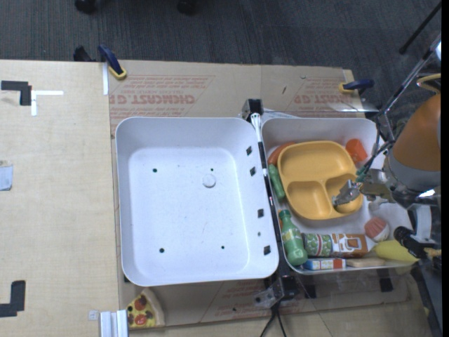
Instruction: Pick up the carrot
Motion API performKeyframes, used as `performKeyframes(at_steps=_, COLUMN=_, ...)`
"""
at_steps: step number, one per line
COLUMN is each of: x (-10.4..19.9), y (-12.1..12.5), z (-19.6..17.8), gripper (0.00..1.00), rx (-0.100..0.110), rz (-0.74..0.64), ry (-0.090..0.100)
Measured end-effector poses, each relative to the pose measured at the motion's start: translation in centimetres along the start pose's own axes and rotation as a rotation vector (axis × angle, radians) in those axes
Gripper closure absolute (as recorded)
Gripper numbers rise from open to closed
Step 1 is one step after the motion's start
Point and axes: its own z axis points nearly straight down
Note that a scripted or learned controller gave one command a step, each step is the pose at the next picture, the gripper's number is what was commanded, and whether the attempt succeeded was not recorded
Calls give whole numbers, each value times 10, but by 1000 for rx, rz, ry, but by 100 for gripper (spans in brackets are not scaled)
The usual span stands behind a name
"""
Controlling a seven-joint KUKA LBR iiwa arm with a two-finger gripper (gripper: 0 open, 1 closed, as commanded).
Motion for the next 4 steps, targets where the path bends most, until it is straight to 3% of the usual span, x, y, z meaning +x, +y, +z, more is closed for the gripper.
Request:
performKeyframes(at_steps=1, x=-6, y=0, z=-10, gripper=100, rx=-2, rz=8, ry=-7)
performKeyframes(at_steps=2, x=-9, y=1, z=-19, gripper=100, rx=-5, rz=12, ry=-10)
performKeyframes(at_steps=3, x=-7, y=1, z=-19, gripper=0, rx=-3, rz=9, ry=-9)
performKeyframes(at_steps=4, x=-6, y=10, z=0, gripper=0, rx=0, rz=265, ry=8)
